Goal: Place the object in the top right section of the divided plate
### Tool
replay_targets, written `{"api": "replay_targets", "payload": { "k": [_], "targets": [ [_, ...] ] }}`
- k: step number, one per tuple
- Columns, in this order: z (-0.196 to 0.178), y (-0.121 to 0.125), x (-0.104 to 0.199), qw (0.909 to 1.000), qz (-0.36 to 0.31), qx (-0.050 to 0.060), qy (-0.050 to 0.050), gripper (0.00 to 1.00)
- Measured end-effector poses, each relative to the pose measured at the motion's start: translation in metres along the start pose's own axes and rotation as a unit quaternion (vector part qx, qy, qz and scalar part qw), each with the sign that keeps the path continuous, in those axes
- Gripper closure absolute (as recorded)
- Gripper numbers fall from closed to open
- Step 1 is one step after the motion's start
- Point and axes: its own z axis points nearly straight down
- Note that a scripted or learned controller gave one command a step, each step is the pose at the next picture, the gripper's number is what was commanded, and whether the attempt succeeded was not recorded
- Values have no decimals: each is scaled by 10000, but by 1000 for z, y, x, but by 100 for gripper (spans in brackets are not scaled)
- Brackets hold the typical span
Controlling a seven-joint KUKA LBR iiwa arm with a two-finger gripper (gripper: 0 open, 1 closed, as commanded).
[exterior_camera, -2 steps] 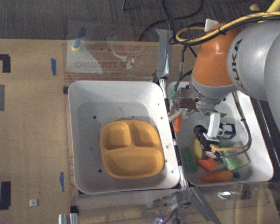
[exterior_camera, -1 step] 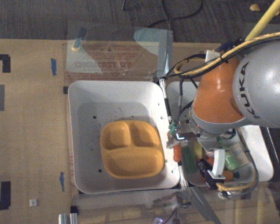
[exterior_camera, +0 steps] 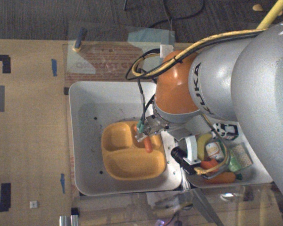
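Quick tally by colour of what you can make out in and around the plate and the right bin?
Yellow-orange divided plate: 1
Orange item at gripper, in plate's top right section: 1
Orange-red items in right bin: about 2, partly hidden
Green packet: 1
Total: about 5

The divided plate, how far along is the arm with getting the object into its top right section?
Nearly there. The gripper is over the top right section of the yellow divided plate, and a small orange object sits at that section just below it. Whether the object is released yet cannot be told. Left: confirm release and pull the arm away.
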Motion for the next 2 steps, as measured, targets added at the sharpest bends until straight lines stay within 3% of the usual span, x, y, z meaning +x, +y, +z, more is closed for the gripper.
{"api": "replay_targets", "payload": {
  "k": [1,2],
  "targets": [
    [0,0,-1,10000,9,0,-1,0],
    [-41,10,-71,9777,-2099,-17,-11,0]
  ]
}}
